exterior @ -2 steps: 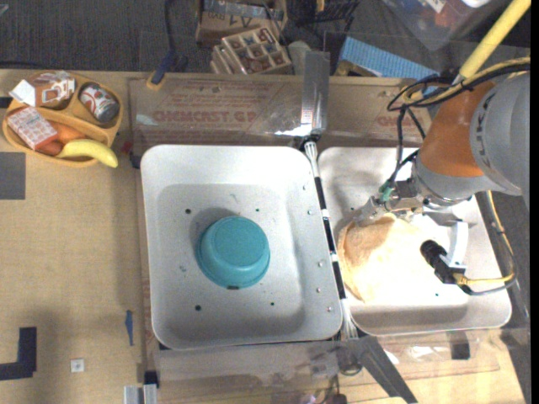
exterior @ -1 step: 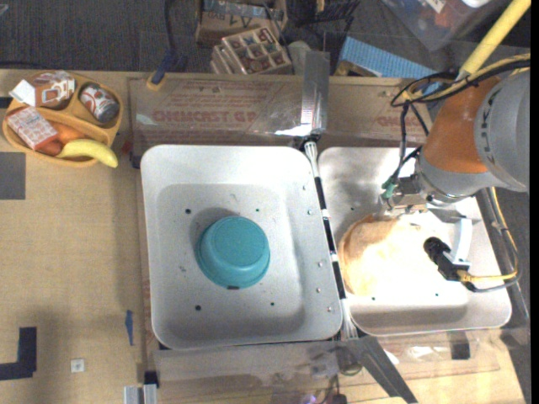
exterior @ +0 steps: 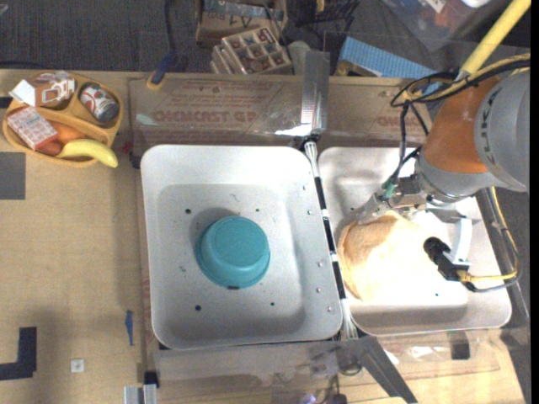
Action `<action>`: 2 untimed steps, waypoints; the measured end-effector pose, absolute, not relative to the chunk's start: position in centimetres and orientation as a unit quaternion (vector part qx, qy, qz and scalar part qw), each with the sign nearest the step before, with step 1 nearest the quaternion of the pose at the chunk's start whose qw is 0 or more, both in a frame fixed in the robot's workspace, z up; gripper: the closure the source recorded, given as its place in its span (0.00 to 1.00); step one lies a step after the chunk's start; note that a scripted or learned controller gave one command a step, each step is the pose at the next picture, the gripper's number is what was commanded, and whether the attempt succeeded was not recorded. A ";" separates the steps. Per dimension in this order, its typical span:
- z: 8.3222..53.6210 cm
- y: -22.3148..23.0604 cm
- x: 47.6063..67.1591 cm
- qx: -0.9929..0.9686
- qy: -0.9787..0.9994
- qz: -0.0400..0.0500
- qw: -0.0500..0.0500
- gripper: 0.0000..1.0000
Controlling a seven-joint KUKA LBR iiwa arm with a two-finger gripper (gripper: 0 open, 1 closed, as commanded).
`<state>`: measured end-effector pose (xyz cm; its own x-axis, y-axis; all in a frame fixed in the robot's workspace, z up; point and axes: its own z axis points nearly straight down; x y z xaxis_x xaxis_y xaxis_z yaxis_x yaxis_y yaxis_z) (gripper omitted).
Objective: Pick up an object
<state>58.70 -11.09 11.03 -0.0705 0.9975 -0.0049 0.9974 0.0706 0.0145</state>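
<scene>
The bench (exterior: 67,310) is the biggest thing here, pale wood, and it bears two shallow white bins side by side. The left bin (exterior: 160,171) and the right bin (exterior: 358,160) touch along their inner rims. The grey arm (exterior: 480,133) with its orange band reaches in over the far right corner of the right bin. Behind both bins lies a long brown board (exterior: 219,112) with faint printed letters, too blurred to read with any trust. Dark letters on the arm's grey shell are cut off at the edge and cannot be read whole.

In the right bin lies a flat, round tan piece (exterior: 377,259), like a flatbread or a folded cloth, against the bin's left wall. It looks the likeliest thing to pick. It has no clear long axis, being nearly round. In the left bin a teal bowl (exterior: 234,251) sits upside down near the middle, well apart from the arm.

At the bench's far left corner a yellow dish (exterior: 18,131) holds toy food, a banana (exterior: 88,151) among it.

The gripper (exterior: 383,204) hangs at the tan piece's far edge, just above it or touching it. Whether it is spread or pressed together I cannot tell. The bulk of the piece lies toward the near left from it, so I judge a short move that way would centre it.
</scene>
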 end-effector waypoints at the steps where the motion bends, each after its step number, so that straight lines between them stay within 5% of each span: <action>1: 8.9 -9.5 58.3 0.624 0.782 0.002 0.003 0.00; 2: 10.0 -9.6 58.4 0.625 0.781 0.004 0.005 1.00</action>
